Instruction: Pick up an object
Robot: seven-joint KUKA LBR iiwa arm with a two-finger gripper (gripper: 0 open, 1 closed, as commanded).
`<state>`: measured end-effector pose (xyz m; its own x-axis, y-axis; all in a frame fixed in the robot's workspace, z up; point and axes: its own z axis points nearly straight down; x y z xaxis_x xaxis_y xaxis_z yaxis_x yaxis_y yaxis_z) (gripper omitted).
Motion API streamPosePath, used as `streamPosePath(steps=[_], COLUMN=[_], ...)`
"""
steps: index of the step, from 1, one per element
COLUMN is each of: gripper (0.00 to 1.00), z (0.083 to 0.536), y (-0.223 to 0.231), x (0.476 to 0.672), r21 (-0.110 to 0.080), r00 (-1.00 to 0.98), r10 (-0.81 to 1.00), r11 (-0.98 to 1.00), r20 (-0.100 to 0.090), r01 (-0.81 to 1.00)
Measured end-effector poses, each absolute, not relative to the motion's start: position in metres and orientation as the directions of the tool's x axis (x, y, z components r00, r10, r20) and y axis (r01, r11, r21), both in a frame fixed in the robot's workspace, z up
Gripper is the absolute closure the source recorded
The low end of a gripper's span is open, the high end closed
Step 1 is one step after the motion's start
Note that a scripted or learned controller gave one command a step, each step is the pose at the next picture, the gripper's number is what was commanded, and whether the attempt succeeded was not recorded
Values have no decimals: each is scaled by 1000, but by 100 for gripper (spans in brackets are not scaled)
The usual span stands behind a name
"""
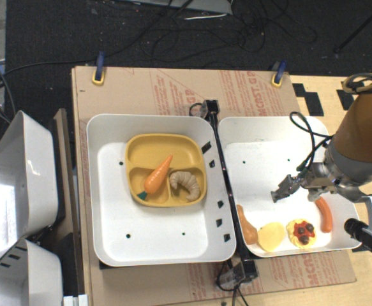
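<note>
Claw (pixel 282 192) hung over the right bin (pixel 262 136), and whether it was clenched or released I couldn't tell. Sausage (pixel 325 214), pastry (pixel 301 232), yellow disc (pixel 270 236) and drumstick (pixel 247 225) lined that bin's near edge; carrot (pixel 158 174) sat in the yellow plate (pixel 141 146).
</note>
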<state>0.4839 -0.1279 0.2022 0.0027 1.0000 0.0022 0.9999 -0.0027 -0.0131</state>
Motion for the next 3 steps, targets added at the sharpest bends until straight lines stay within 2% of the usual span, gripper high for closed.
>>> streamPosePath(steps=[1, 3], gripper=[0, 0], z=[208, 90], y=[-128, -126], x=[487, 487], r21=[-1, -6], r00=[0, 2], r10=[1000, 1000], r11=[0, -2], r20=[0, 2], r01=[1000, 1000])
